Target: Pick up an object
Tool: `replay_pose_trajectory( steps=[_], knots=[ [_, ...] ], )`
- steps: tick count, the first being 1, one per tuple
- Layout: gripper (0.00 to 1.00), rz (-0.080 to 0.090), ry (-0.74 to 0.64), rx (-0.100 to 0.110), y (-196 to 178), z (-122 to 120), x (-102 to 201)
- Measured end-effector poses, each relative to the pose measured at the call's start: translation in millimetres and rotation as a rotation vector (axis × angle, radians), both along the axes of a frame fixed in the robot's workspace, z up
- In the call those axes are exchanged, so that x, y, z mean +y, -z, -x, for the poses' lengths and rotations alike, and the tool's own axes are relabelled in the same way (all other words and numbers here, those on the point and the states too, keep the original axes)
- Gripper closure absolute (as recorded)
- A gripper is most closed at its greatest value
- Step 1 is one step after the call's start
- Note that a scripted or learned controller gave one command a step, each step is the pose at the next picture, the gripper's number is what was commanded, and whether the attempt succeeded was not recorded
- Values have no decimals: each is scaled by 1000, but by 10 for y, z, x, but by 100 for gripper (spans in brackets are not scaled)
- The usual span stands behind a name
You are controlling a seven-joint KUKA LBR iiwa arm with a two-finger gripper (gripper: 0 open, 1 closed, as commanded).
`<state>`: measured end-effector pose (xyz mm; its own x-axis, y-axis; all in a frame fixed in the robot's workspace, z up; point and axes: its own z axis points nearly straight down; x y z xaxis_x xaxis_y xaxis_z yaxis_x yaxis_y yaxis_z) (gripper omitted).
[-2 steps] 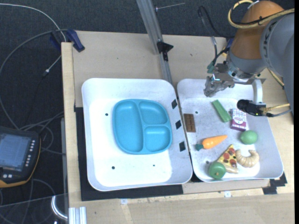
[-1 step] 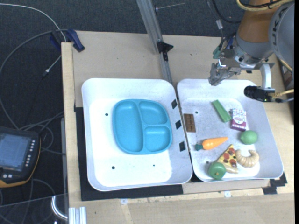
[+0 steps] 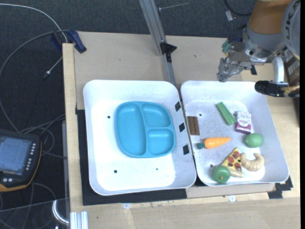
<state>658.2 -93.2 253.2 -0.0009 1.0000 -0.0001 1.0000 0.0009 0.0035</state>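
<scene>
A robotics lab: bench (image 3: 128, 46) with 2 white bins (image 3: 95, 99), loose cables (image 3: 28, 13), teach pendant (image 3: 16, 159).

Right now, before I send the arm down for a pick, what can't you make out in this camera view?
- Two-finger gripper: small and dark against the bench; open or shut unclear.
- Small white and pink packet: print too small to read.
- Brown rectangular tag: markings too small to read.
- Yellow pizza-slice toy: one corner hidden by the green round toy.
- Grey arm: cut off by the top edge.
</scene>
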Motion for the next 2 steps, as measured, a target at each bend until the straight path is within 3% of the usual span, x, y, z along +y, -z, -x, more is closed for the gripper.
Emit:
replay_pose_trajectory(
  steps=[2],
  knots=[
    [100, -3, -5, 7, -31, 219, 1055]
  ],
)
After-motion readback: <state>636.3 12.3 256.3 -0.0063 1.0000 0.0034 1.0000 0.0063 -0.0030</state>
